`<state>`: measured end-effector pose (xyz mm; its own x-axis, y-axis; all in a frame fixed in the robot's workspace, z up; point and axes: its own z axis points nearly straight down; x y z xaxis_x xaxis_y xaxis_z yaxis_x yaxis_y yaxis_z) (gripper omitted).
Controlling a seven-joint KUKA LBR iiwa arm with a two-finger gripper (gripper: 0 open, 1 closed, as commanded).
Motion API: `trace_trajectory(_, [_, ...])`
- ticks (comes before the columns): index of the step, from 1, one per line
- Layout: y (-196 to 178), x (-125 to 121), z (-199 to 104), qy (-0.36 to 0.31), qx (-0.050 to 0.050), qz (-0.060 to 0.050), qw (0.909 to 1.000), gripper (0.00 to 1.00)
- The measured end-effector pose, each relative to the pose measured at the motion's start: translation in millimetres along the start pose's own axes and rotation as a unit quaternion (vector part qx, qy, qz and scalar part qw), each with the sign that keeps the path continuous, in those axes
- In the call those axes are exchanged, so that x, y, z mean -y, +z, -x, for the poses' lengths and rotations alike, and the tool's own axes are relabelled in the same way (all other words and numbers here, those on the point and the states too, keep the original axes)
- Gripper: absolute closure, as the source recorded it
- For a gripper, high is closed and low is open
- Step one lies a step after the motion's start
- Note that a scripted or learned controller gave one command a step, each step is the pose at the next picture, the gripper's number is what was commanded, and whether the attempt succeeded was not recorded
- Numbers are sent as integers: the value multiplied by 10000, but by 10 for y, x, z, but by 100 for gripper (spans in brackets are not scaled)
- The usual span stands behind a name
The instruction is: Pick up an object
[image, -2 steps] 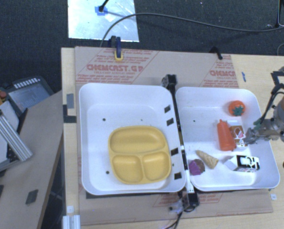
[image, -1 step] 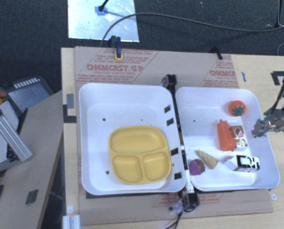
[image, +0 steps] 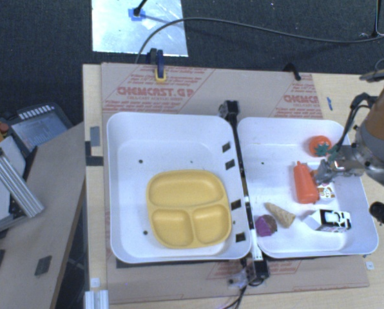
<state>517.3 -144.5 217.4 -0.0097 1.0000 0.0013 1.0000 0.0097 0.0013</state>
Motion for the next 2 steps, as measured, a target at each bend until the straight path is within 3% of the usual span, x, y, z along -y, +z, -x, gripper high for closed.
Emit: trace_trajectory(2, [-40,-413,-1159,-3,0,11,10000,100])
